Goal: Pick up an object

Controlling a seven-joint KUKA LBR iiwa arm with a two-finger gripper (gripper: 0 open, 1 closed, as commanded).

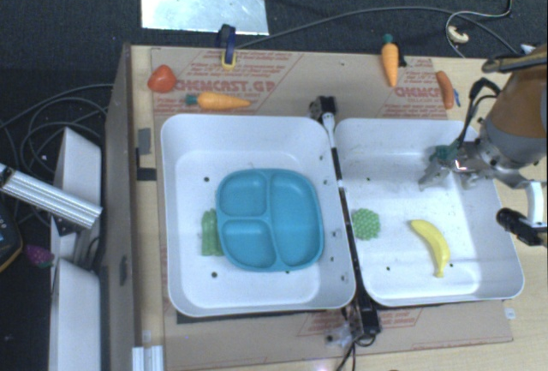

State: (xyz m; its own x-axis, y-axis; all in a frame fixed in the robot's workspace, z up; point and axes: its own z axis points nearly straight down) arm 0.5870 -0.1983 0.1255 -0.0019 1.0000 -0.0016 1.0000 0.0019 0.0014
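Yellow banana (431,245) in right bin (495,215), claw (442,165) above, apart

**Loose objects in the two white bins**

A yellow plastic banana (431,245) lies flat on the floor of the right shallow white bin (492,284), towards its near right part; it curves gently, one end pointing up-left and the other down towards the near wall; nothing touches it. A green round bumpy plastic cluster, like a bunch of grapes (366,224), lies in the same bin, close against the left wall, well apart from the banana. In the left shallow white bin (193,146) a light blue plastic plate with four compartments (269,219) rests flat near the middle; a green flat plastic piece (209,233) lies just beside the plate's left edge, partly tucked under it.
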